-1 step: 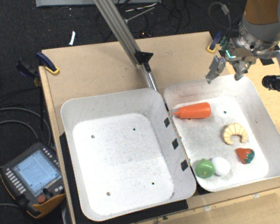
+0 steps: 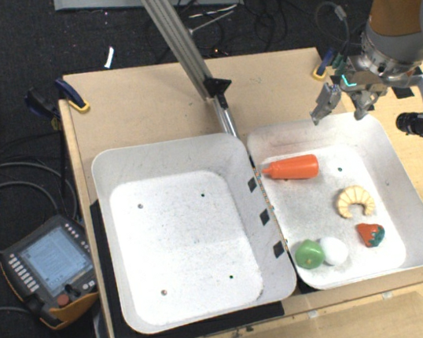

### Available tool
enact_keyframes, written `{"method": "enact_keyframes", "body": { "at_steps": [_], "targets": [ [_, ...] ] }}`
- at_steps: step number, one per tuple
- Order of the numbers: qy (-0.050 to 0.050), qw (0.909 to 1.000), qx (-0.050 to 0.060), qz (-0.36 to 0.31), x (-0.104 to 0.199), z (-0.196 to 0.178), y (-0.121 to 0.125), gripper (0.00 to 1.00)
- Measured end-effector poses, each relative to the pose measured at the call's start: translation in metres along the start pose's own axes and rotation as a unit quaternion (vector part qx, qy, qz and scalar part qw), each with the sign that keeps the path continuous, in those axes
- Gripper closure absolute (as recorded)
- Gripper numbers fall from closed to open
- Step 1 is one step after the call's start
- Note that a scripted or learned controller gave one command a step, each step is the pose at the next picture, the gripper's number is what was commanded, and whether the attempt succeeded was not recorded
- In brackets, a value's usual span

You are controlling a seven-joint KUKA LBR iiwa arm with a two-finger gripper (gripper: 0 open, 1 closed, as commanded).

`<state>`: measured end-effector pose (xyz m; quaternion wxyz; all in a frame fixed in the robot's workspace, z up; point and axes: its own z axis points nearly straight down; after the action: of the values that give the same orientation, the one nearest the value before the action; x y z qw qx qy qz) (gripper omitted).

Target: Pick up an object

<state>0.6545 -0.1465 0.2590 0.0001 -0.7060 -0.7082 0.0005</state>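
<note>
Claw (image 2: pixel 342 102) hovered spread and empty — above the right bin's (image 2: pixel 408 173) far edge.
Your carrot (image 2: pixel 292 168) lay nearest — reachable.

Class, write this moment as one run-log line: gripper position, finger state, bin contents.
gripper: above right bin far edge | fingers: open, holding nothing | right bin: carrot, croissant, strawberry, green ball, white ball

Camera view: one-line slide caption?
Open tool above right bin's far edge; carrot, croissant, strawberry inside.
</note>
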Motion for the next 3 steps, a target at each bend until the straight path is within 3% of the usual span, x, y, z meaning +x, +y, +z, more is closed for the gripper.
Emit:
{"method": "enact_keyframes", "body": {
  "at_steps": [2, 3],
  "targets": [
    [0.001, 1.0, 0.003, 0.001, 0.007, 0.108, -0.013, 0.0],
    [-0.001, 0.9999, -0.011, 0.001, 0.008, 0.138, -0.006, 0.0]
  ]
}}
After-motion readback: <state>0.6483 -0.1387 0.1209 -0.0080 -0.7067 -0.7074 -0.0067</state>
